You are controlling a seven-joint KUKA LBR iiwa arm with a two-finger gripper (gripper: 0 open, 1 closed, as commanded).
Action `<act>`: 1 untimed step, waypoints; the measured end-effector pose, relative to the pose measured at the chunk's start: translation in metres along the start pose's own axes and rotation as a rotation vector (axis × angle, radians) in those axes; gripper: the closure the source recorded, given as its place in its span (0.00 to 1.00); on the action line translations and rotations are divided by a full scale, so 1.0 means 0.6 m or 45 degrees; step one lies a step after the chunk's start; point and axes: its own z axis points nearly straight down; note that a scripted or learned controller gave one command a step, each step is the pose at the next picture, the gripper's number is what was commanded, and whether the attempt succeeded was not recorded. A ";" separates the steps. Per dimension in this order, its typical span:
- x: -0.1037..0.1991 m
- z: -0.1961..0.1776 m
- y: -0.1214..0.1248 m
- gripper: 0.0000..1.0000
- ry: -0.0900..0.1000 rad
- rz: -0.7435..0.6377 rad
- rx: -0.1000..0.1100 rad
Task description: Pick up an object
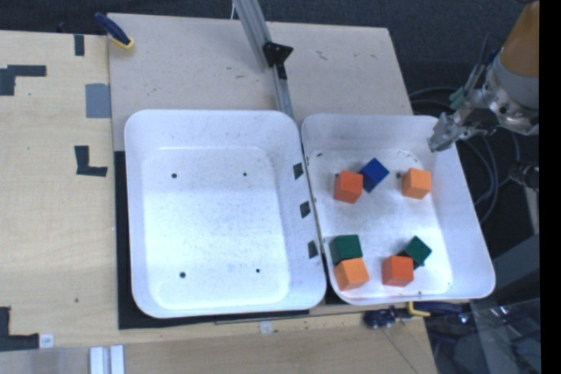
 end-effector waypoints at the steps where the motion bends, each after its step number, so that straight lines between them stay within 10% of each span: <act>1: 0.000 -0.089 0.002 1.00 -0.001 -0.001 -0.007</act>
